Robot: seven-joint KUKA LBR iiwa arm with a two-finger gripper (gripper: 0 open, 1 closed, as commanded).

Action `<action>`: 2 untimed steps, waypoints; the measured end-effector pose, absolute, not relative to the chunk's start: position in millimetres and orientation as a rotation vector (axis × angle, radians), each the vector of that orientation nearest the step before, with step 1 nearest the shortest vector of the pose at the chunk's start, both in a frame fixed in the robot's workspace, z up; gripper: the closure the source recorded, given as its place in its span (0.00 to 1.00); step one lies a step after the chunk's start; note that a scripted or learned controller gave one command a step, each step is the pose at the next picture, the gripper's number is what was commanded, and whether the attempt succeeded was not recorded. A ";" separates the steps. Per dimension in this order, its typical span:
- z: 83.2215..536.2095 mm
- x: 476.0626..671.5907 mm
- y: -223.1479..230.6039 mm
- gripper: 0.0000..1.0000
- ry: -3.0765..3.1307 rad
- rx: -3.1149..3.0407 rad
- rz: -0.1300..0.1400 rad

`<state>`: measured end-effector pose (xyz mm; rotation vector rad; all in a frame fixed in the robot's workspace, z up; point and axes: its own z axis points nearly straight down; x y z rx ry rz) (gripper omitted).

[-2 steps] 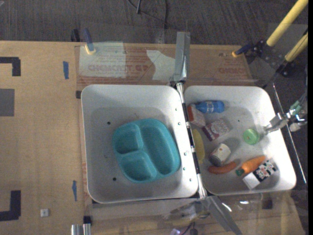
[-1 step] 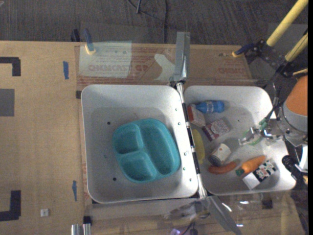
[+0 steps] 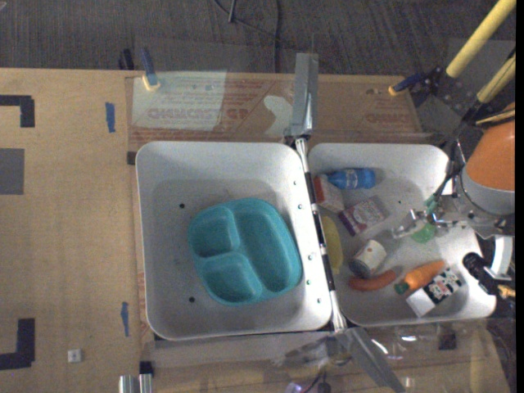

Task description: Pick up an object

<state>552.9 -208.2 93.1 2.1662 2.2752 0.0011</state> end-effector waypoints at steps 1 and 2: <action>103.3 553.7 -208.3 1.00 2.273 2.164 0.003; 228.4 574.2 -136.3 1.00 2.482 1.921 0.002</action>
